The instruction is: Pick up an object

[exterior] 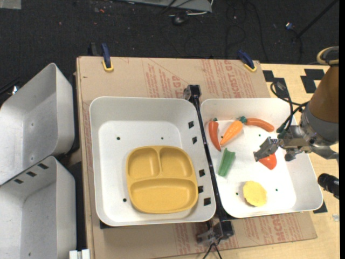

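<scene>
The dark two-finger gripper [268, 148] hangs over a red pepper-like toy [269, 161] at the right white bin's [307, 196] three o'clock; whether its jaws are clenched or released I cannot tell, and nothing looks lifted yet.

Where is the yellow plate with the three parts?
The yellow plate lies in the left bin of the camera view, toward its near side, across the divider from the green piece in the right bin.

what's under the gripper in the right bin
A red piece pokes out below the gripper, lying on the right bin floor. Its upper part is covered, so its shape is unclear.
</scene>
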Robot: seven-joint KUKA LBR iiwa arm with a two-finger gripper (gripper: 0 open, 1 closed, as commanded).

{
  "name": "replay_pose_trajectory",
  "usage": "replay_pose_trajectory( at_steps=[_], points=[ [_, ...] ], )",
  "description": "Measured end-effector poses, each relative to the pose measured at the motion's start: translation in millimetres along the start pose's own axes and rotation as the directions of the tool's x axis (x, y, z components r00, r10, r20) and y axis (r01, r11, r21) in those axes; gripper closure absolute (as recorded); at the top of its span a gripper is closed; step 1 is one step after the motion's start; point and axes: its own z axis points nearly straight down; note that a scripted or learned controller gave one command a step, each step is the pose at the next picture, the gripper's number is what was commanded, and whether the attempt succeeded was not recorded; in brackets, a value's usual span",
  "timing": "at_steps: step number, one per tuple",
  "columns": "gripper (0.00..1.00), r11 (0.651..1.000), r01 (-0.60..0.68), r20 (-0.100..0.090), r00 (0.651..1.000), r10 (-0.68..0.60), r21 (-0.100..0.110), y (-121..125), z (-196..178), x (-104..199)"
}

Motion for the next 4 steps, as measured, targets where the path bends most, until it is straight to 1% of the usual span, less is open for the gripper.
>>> replay_pose_trajectory(
  at_steps=[1, 2, 3, 4],
  points=[
    [0.0, 1.0, 0.004, 0.002, 1.0, -0.004, -0.013, 2.5, -6.5, 0.6],
    [0.0, 1.0, 0.001, 0.001, 1.0, -0.001, -0.007, 1.3, 57.4, 3.5],
    [0.0, 1.0, 0.0, 0.001, 1.0, 0.0, -0.01, -4.7, 102.6, 1.4],
    [0.0, 1.0, 0.001, 0.001, 1.0, -0.001, -0.01, -4.9, 146.3, 1.9]
  ],
)
